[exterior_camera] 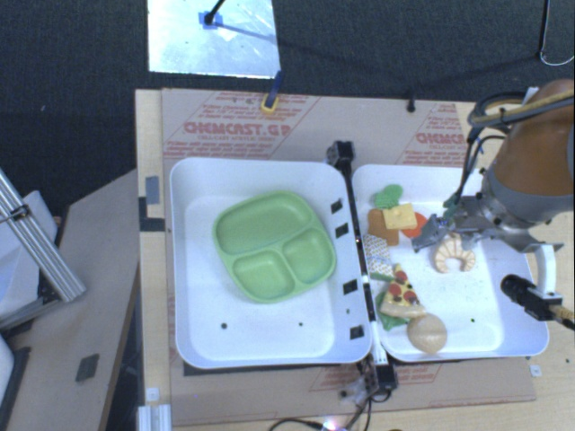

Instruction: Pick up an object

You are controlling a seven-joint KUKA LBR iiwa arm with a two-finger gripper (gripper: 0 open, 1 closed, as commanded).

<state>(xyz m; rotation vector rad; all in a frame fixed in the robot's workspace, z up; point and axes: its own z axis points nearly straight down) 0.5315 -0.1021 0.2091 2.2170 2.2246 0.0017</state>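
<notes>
The right bin holds several toy foods. A tan croissant lies near its middle. A yellow cheese block, a green leafy piece, a brown piece and a red piece cluster at the bin's upper left. A pizza slice and a beige round roll lie near the front left. My gripper hangs low over the bin, just above the croissant and right of the red piece. Nothing is visibly held in it.
The left bin holds a green divided plate. A black divider with clips runs between the bins. The grey and orange arm covers the right bin's upper right. A black fitting sticks out at the right bin's edge.
</notes>
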